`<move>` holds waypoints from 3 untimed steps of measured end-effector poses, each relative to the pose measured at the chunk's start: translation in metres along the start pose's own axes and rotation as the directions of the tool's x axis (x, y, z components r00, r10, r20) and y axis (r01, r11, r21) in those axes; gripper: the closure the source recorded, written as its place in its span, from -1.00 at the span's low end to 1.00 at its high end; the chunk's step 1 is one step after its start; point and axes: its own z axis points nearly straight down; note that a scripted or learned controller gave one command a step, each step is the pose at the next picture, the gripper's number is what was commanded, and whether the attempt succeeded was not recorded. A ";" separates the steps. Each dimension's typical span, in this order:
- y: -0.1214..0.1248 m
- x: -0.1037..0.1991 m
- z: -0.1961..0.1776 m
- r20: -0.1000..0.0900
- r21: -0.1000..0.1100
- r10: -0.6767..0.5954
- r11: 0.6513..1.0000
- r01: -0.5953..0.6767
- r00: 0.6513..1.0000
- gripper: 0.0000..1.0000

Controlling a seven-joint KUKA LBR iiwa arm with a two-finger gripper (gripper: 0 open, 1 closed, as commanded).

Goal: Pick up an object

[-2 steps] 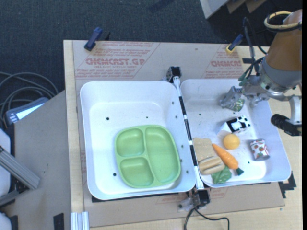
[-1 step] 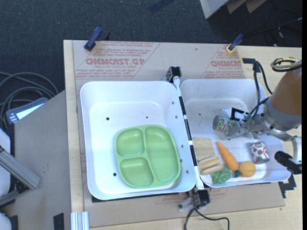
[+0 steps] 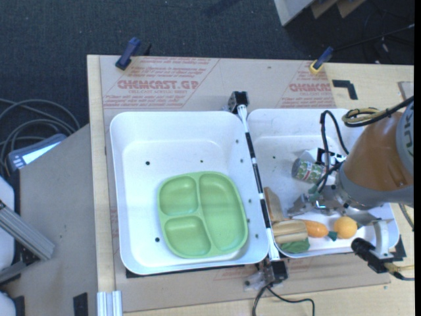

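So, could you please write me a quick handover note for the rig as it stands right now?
Gripper: low in the right bin; finger state unreadable, nothing seen held.
Right bin items: small can behind the gripper; bread-like piece, orange piece, yellow-orange round piece and green piece along the near wall.
Left bin: green divided tray.
Done: no pick confirmed.
Left: grasp and lift one object.

A: The arm [image 3: 378, 160] is sitting over the right side of the right bin [image 3: 276, 127], so the far wall there is pretty much covered, and the arm itself runs off the picture's right edge.

B: Yeah, and the metal bits at the gripper [image 3: 314, 201] are a blur, can't make out the jaws. The small can [image 3: 308, 170] has a label way too tiny to read.
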 end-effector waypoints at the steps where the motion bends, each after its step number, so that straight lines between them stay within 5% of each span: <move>1: 0.060 -0.030 -0.001 0.002 -0.003 0.001 1.000 -0.001 1.000 -1.00; 2: 0.000 0.008 0.000 0.001 0.000 0.001 1.000 -0.001 1.000 -1.00; 3: 0.000 0.008 -0.010 0.001 -0.002 0.002 1.000 -0.002 1.000 1.00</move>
